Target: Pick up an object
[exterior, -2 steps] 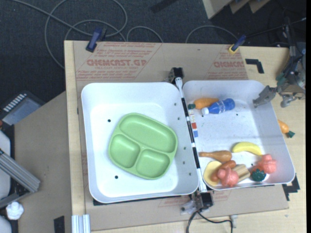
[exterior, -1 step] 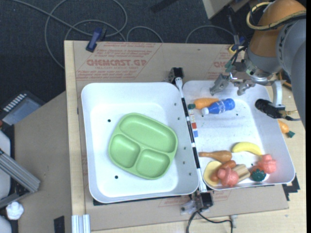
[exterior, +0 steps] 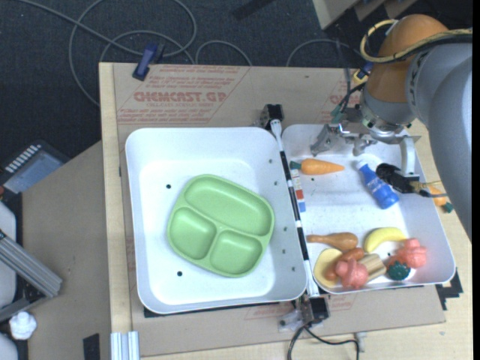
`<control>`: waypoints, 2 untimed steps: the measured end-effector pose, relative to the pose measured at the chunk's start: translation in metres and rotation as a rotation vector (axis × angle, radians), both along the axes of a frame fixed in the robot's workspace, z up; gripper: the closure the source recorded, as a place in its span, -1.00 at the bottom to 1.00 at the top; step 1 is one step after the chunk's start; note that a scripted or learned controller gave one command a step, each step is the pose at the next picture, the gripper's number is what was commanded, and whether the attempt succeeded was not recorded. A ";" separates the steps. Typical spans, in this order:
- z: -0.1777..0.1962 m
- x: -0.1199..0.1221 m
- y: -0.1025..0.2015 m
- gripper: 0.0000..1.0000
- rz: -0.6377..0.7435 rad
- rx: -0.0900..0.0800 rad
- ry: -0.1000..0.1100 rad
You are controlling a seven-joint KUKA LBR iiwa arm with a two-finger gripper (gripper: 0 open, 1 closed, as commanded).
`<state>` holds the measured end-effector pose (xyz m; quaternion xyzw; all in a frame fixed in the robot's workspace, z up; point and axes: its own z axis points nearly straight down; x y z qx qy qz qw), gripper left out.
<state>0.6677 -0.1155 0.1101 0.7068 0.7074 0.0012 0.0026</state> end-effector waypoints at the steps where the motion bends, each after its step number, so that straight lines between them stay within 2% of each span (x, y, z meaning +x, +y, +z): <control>1: -0.010 -0.066 -0.015 -1.00 -0.001 0.002 0.007; 2: -0.025 -0.010 -0.018 -1.00 0.001 0.002 0.004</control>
